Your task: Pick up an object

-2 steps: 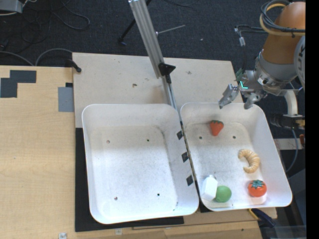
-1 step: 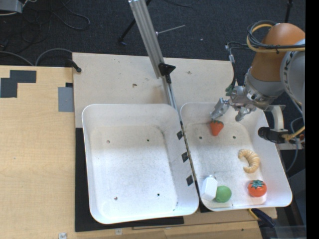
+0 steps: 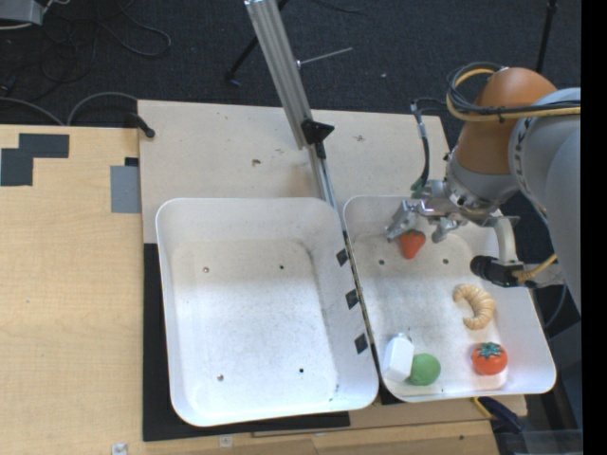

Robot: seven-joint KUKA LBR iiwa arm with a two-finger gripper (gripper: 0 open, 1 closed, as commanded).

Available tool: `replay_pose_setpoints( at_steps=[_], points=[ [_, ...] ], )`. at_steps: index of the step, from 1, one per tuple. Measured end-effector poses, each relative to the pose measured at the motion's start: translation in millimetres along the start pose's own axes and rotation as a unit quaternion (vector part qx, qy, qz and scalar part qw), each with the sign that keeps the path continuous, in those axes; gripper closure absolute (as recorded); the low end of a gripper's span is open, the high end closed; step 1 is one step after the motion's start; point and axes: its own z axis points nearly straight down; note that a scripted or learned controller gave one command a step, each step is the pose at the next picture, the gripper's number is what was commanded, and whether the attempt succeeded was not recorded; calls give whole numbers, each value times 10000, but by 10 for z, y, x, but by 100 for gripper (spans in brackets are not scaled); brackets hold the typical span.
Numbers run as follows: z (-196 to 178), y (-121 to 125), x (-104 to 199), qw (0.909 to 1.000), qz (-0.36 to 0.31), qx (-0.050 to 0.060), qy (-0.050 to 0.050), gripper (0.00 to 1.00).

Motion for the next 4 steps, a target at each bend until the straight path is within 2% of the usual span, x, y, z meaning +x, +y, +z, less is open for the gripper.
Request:
replay_pose_setpoints(
  at_steps=[1,2,3,4],
  points=[
    [447,0,10,10000,-1,-15,-8,0],
    [330,3,6,10000,9,-19,-6,100],
    [-228,-84,29,10000,18,-52,-11,100],
    [-660,-70,50,10000,6,-47,-10,100]
  ],
)
